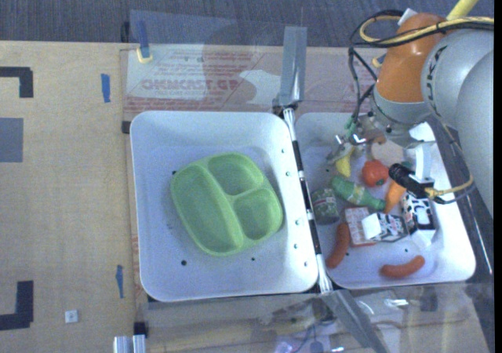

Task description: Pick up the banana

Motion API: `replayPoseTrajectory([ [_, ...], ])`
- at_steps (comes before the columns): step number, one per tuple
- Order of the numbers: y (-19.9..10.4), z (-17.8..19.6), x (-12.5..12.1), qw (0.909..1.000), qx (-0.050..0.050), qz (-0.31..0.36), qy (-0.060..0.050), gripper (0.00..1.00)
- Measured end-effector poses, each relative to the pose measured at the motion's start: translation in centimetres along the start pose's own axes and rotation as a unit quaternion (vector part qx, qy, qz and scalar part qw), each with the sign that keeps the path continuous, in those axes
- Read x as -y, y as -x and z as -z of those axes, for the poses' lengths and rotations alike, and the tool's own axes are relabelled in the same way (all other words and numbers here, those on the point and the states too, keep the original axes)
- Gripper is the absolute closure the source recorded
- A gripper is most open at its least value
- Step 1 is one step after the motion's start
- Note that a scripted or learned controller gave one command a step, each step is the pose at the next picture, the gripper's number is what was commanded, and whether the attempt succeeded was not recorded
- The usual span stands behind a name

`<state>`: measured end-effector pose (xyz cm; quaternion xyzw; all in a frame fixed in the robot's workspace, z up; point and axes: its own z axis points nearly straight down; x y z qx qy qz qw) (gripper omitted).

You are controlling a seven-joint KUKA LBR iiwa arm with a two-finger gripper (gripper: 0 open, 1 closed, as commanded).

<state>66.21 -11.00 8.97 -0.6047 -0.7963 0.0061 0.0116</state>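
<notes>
Down in the right bin point(455, 265), the gripper point(354, 140) hangs just above the banana point(343, 163), though whether it is gripping cannot be told.

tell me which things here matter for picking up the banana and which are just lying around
For the job:
banana, yellow, in the right bin
gripper, low over the banana

Just lying about:
green divided plate in the left bin
two sausages
green bottle
tomato
small can
</notes>
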Motion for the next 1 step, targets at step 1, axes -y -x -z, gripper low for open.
replayPoseTrajectory([
  [1, -7.03, 11.31, -1.90, 0.9818, 0.004, -0.190, 0.013, 1.00],
])
